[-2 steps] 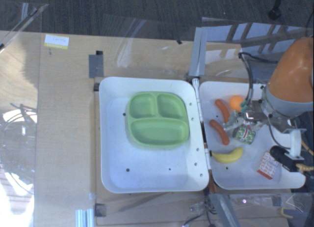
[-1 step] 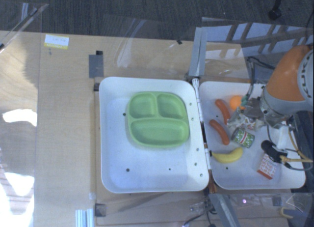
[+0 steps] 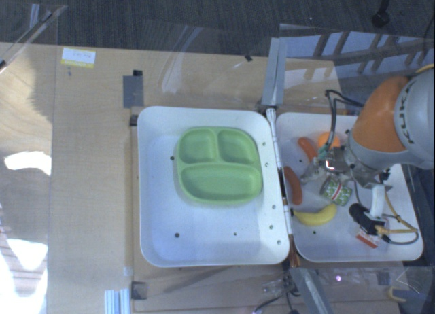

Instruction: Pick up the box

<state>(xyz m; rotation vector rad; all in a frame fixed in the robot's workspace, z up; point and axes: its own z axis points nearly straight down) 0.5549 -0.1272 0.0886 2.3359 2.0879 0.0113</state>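
Note:
In the right bin (image 3: pixel 408 255), a small box (image 3: pixel 337 191) with a green and white print lies tilted, just above the banana. My gripper (image 3: pixel 325 165) hangs low over the middle of this bin, just up and left of the box and very close to it. The grey arm with its orange band (image 3: pixel 380 126) comes in from the right and covers the bin's upper right part. I see nothing clearly held.
Around the gripper in the right bin lie a yellow banana (image 3: pixel 317 216), a reddish-brown sausage (image 3: pixel 293 185), an orange-red sausage (image 3: pixel 307 147) and an orange item (image 3: pixel 330 140). A green divided plate (image 3: pixel 218 165) sits in the left bin (image 3: pixel 156 238).

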